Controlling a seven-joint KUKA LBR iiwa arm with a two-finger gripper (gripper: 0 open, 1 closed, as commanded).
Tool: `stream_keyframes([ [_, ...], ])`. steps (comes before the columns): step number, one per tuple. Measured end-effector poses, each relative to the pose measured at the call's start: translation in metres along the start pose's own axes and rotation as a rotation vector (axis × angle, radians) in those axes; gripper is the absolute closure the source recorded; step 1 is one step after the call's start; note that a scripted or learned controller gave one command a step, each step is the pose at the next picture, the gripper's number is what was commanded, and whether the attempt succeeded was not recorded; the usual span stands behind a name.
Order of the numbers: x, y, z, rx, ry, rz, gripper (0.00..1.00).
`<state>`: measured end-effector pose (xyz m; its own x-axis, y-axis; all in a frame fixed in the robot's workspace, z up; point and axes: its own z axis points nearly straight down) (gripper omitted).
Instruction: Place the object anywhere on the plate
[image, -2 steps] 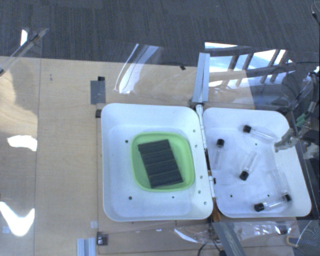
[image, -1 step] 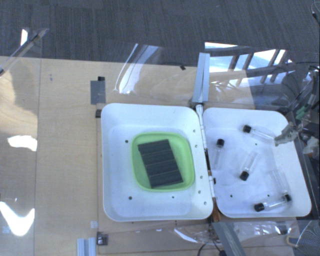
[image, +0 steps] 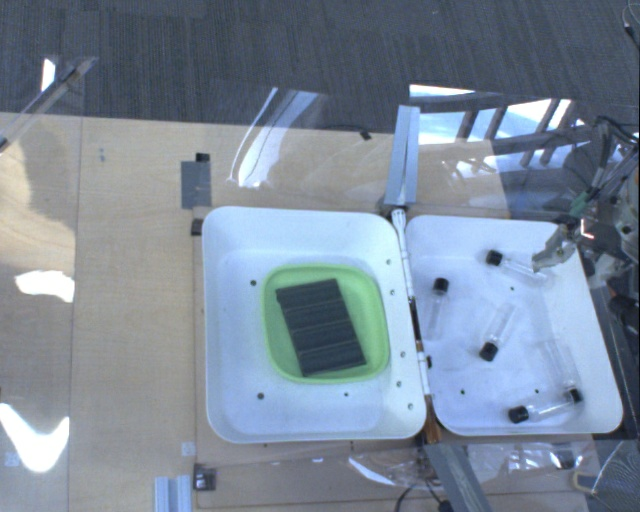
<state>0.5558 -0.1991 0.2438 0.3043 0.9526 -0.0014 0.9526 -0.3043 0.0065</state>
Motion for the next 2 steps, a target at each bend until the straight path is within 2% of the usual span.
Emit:
stream_keyframes([
  [1,0.017,-0.002,-0.162,-0.006,0.001,0.131,0.00],
  [2,-0.006,-0.046,-0.193,-0.007,0.000,0.398,0.00],
])
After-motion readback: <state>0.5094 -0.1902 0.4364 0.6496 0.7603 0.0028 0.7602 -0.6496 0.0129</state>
